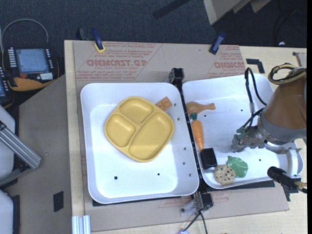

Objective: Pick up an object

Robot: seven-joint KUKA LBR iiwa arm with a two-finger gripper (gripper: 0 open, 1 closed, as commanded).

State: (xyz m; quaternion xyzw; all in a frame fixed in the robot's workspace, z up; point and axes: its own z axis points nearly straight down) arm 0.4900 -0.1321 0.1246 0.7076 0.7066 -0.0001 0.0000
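My gripper (243, 141) hangs low over the right bin (229, 94), near its middle, with the orange-banded arm behind it to the right. Just below it lies a green leafy toy (239, 165) beside a round cookie (224, 174). A black block (208, 158) sits to the gripper's lower left. An orange carrot (197, 133) lies along the bin's left wall, and a brown drumstick (199, 107) rests above it. I see nothing lifted off the bin floor.
The left bin (97, 130) bears a yellow divided plate (139, 128), with a small brown piece (164, 103) at the plate's upper right edge. A black divider clamp (176, 75) stands between the bins. Cables (251, 89) trail over the right bin's far side.
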